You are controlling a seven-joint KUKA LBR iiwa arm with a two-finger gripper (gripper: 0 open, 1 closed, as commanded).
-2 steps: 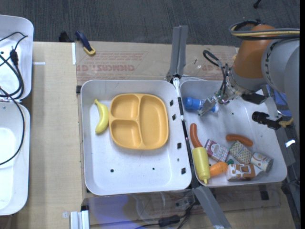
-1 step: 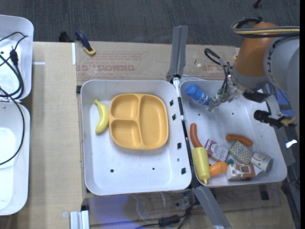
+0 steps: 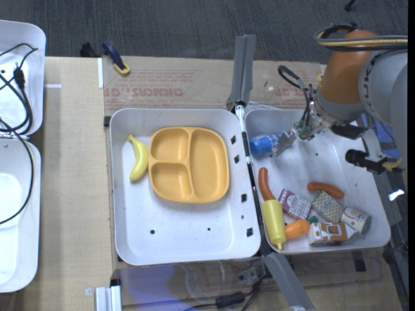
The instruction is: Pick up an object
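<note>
The grey two-finger gripper point(image 3: 285, 142) hangs low in the far left corner of the right white bin point(image 3: 363, 241), its tips just right of a blue cylindrical bottle point(image 3: 261, 145) lying with its long axis left-right; whether it grips cannot be told. Nearer lie a red sausage point(image 3: 265, 183), a yellow mustard bottle point(image 3: 273, 221) and small packets point(image 3: 327, 222). The left white bin point(image 3: 126, 238) holds a yellow divided plate point(image 3: 189, 163) and a yellow banana point(image 3: 139, 160).

Bench top: pale wooden board point(image 3: 71, 186). Flat brown cardboard sheet with red print point(image 3: 175, 83) lies along the far edge. Small blue-and-yellow clamp point(image 3: 115, 58) sits at the sheet's far left corner. Upright grey metal bar point(image 3: 243, 67) at centre. White plastic tubs point(image 3: 34, 44) at far left, with black cables point(image 3: 14, 76) in them.
</note>
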